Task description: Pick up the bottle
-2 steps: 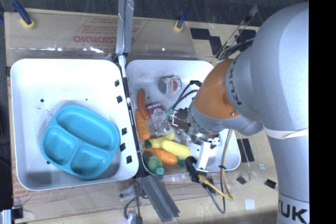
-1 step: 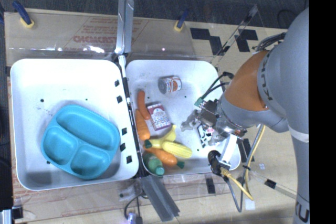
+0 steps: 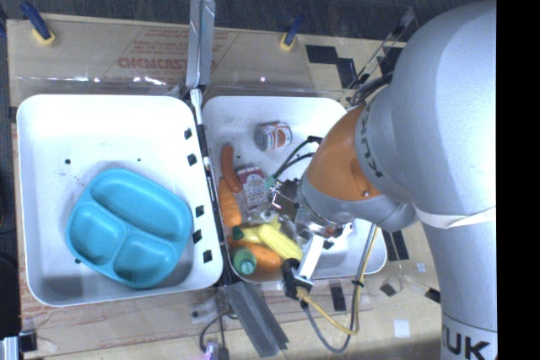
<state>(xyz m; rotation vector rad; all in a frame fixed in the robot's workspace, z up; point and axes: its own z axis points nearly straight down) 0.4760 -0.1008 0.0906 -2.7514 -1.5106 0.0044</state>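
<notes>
- Because the arm (image 3: 439, 139) reaches in from the right and its wrist covers much of the right bin (image 3: 325, 110), we cannot tell whether the gripper (image 3: 268, 200) is wide, narrow or holding anything.
- We locate the bottle (image 3: 246, 260) at the near edge of the right bin: an orange body with a green cap, lying among other items, just below and left of the gripper.
- We note a corn cob (image 3: 280, 241) touching the bottle on its right, and a carrot (image 3: 229, 202) along the bin's left wall just above it. A descent here risks catching one of these instead of the bottle.
- We judge that the bottle sits close to the bin's near-left corner; a finger could strike the wall or the divider (image 3: 199, 173) between bins.
- We see a crumpled clear wrapper (image 3: 251, 191) directly beside the gripper; it could be pinched or dragged along.
- We see a can (image 3: 272, 136) farther back, well apart from the bottle, and a blue divided plate (image 3: 128, 226) in the left bin (image 3: 51, 122); neither is at risk.
- We expect a rounded bottle lying on its side to roll or slip if gripped off-centre.
</notes>
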